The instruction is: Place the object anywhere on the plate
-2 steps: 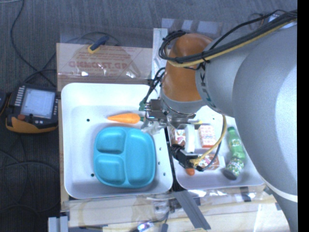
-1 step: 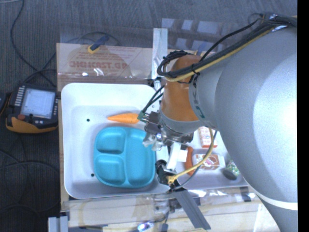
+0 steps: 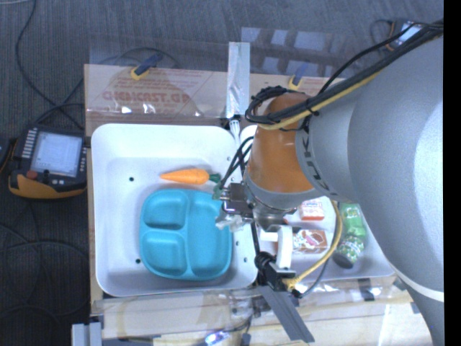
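Camera view: carrot (image 3: 185,176) lies beside blue plate (image 3: 184,234); it looks light, stiff, smooth (probably plastic), best gripped at its thick middle. Tool (image 3: 232,206) state I cannot tell.

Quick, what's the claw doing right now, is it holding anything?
Claw: at the right edge of the blue plate, beside the carrot; open, closed or holding something cannot be told.

Faint, mirrored red lettering on the clear sheet (image 3: 155,92) behind the bins, not readable.
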`<action>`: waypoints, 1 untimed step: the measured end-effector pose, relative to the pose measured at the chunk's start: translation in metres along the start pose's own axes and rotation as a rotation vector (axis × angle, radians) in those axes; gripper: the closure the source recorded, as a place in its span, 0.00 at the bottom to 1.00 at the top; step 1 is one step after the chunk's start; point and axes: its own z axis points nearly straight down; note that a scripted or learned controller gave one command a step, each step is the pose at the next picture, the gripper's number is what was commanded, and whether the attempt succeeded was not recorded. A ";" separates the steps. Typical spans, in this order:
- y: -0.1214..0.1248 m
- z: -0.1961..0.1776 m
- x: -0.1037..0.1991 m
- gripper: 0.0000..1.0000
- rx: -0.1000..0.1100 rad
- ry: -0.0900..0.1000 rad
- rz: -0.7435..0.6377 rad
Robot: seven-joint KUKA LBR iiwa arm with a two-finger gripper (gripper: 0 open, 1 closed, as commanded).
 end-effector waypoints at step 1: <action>0.027 -0.054 -0.049 1.00 -0.003 0.001 -0.132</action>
